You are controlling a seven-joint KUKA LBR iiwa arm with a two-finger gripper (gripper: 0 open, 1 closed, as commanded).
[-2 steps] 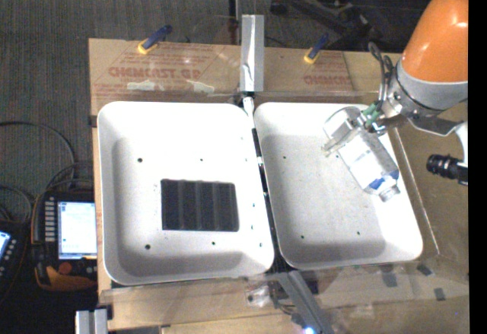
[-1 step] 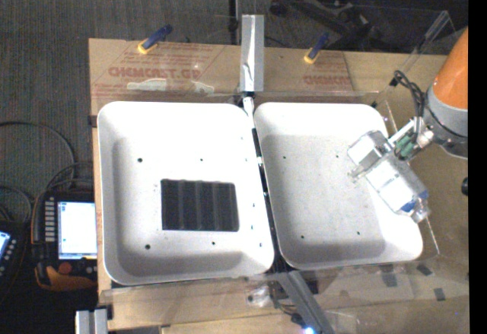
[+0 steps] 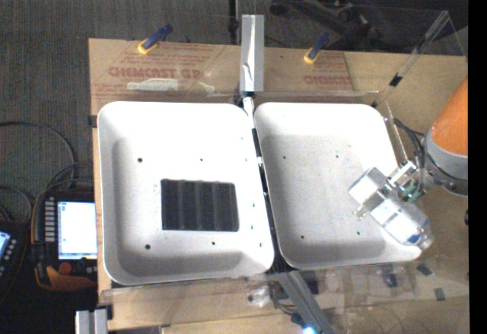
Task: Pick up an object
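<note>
Landmark: the seam [image 3: 259,165] where the two white bins meet; all places below are given from it.

Task's thing: a dark ribbed rectangular object [image 3: 199,205] lies flat on the floor of the left bin [image 3: 122,173], a little to the left of the seam and toward the near end of it. It is not touching the bin walls.

Long axis: it runs left to right, so about square to the seam. The ribs on its top run the other way, along the seam. One short end faces the seam, the other faces the far left wall. I cannot tell a front from a back.

Arm: the gripper [image 3: 388,199] hangs over the right bin [image 3: 319,135], well to the right of the seam, near that bin's outer right wall and near corner. The orange band [image 3: 456,123] is further right again.

End effector state: I cannot tell if it is released or clenched; the pale parts blur together. Nothing dark is seen in it.

Step in hand: in my judgement the approach is not yet begun, because the gripper and the object are well apart, on opposite sides of the seam.

Next move calls for: to cross the seam to the left, to stop above the object, to turn the wrist so the grip closes across the short width, then to descend.
</note>
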